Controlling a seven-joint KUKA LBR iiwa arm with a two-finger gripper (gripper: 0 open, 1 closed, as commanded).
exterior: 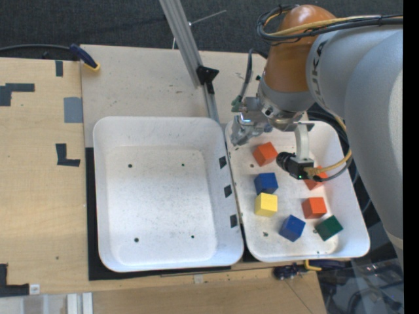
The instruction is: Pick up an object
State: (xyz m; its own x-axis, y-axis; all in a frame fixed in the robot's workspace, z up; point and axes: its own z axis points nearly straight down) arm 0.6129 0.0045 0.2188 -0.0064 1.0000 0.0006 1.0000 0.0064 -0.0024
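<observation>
Several coloured blocks lie in the right bin (347, 205): an orange block (265, 154) near the back, a blue block (266, 182), a yellow block (266, 204), a second blue block (292, 227), an orange block (314, 207) and a green block (328, 227). A red-orange block (313, 181) is partly covered by a black part with cables. My gripper (244, 129) hangs over the bin's back left corner, just left of and behind the first orange block. I see nothing held in it.
The left bin (157, 195) adjoins the right one along a shared rim (229, 182). A slanted metal rail (186, 38) runs down to the bins' back edge. The grey arm (366, 77) covers the right bin's back right part.
</observation>
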